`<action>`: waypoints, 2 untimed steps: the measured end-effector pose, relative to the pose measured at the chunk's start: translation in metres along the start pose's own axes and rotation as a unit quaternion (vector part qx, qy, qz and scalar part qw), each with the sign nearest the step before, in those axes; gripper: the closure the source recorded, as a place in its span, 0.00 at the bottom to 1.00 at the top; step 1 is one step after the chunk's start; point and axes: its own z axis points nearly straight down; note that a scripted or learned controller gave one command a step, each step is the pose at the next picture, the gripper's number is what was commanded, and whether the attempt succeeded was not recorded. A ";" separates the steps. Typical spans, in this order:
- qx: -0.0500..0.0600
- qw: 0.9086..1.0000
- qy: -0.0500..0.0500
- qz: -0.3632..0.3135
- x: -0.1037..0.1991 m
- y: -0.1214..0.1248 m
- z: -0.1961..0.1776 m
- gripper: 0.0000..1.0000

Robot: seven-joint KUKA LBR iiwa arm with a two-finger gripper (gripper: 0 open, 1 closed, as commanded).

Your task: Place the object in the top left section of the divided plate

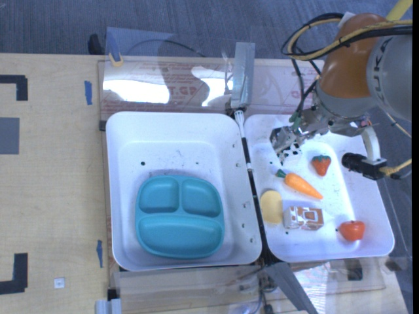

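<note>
Plate [179, 216], teal and split into three sections, is seen lying in the left bin [124, 142]. The gripper [286, 142] is reached down from the right into the right bin [376, 231]; its grip cannot be told. Carrot [302, 184], strawberry [321, 165], tomato [352, 230], lemon [272, 205] and a small box [304, 217] are held there.

We can read just one marking: the letters "KU" in dark print on the grey arm [393, 57] at the right edge, where the frame cuts the word off. The faint reddish print on the clear sheet [170, 84] behind the bins is too blurred to read.
</note>
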 end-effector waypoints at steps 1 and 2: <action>0.001 1.000 -0.004 -0.019 0.086 -0.046 -0.001 1.00; 0.000 0.990 -0.005 -0.142 0.062 -0.024 -0.001 1.00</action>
